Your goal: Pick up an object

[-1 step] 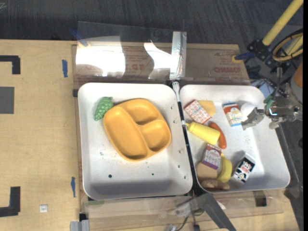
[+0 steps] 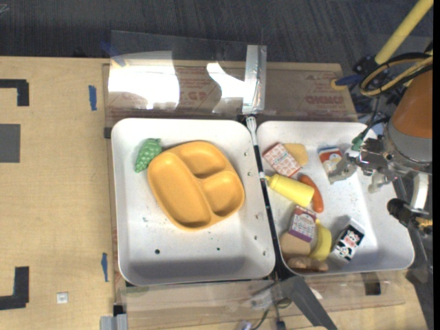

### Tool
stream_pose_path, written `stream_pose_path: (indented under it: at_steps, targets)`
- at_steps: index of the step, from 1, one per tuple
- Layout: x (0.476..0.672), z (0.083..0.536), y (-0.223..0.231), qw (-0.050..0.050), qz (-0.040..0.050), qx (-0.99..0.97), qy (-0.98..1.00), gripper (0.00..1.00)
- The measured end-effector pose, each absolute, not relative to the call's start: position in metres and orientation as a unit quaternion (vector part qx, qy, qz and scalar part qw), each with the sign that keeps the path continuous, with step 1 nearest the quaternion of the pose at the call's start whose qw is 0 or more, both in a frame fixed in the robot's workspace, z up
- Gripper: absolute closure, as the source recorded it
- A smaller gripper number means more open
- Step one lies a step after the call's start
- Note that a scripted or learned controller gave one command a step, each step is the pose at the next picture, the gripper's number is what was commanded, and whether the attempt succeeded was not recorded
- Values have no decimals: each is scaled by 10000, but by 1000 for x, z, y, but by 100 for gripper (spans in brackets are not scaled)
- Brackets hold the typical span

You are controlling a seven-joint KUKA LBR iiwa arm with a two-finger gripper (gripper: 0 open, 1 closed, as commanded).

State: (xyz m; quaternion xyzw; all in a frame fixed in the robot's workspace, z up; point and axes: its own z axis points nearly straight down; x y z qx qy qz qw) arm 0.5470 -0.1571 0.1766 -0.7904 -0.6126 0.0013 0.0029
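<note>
Hovering gripper (image 2: 342,172) sits above right bin (image 2: 392,249), beside red-white carton (image 2: 331,159).

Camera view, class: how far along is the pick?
Done: the arm's hand has reached the right bin, by the small red-and-white packet. In hand: nothing visibly lifted. Left: grasping and raising an item; the yellow bottle and banana lie untouched.
</note>
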Motion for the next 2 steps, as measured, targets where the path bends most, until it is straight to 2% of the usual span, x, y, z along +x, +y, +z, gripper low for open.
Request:
stream_pose_path:
  at_steps: [1,2]
  targets:
    - [580,96,-142,-14,-10,-8302,-5575,0]
    - [584,88,-103,-10,-11,-8057,-5923,0]
